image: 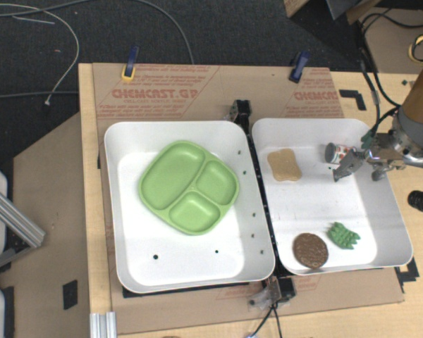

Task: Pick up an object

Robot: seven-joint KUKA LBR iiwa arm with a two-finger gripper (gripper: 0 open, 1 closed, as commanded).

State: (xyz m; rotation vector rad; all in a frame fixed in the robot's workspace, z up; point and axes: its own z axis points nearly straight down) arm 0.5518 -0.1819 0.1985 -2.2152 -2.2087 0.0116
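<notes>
Progress: nothing lifted yet, as far as we can see; every item lies flat on a bin floor, so the whole pick is left.
Near, right bin: brown disc [311,250] at the front wall, green leafy toy [344,236] just beside it toward the right rim. We'd call both pickable, though tight to the edge.
Near, left bin: green divided plate [189,186] sits mid-floor with bare white all round it.
Middle, right bin [388,210]: open floor between the front pair and the tan piece, so room to descend.
Far, right bin: tan bread-shaped piece [284,165] near the wall shared with the left bin [120,210].
Gripper [340,162]: over the far right part of the right bin, well apart from the tan piece.
Jaws: we cannot tell if released or clenched; nothing visibly between them.
</notes>
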